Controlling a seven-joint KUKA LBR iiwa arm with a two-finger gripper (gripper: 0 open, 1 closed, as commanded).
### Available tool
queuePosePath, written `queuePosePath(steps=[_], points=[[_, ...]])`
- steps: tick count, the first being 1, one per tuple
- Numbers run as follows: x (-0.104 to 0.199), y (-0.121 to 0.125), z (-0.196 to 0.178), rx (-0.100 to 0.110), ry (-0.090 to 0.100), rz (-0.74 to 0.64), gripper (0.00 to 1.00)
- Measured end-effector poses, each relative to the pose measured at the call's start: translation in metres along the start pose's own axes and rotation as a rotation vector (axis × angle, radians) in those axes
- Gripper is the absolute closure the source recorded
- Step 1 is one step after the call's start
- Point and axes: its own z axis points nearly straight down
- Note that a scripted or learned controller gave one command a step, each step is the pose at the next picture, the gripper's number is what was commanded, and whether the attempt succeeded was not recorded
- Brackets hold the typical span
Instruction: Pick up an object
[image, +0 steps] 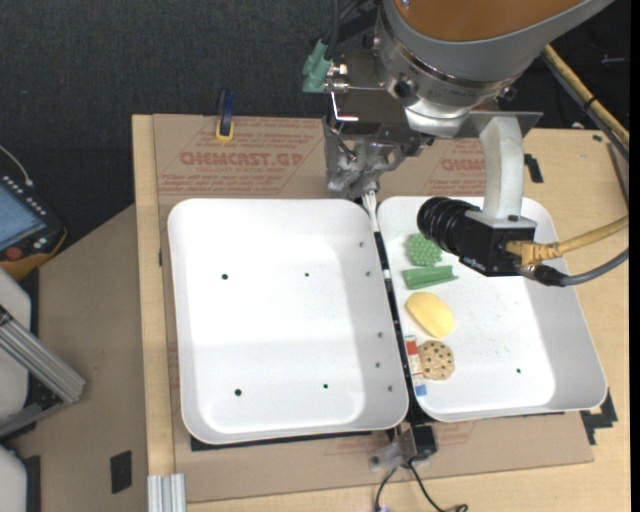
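White left bin (270, 310) holds nothing to grasp. Right bin (540, 350) carries four things along its 9 o'clock edge: a green knobbly piece (424, 248), a green bar (430, 275) lying crosswise, a yellow oval (431, 314) and a speckled cookie (434, 360). The tool (362, 178) hangs above the bins' far rim; whether it is parted cannot be told. Nothing seen in it. Objects lie toward its 5 o'clock.

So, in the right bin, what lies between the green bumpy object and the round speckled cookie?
In the camera view, a green bar and below it a yellow lemon-like piece lie between the green bumpy object and the cookie.
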Motion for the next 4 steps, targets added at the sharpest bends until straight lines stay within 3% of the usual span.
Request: queuePosePath(steps=[2, 3, 4], points=[[-0.002, 0.002, -0.019, -0.003, 0.000, 0.003, 1.00], [0.025, 0.001, 0.004, 0.010, -0.005, 0.005, 1.00], [0.024, 0.001, 0.002, 0.008, -0.004, 0.006, 0.00]])
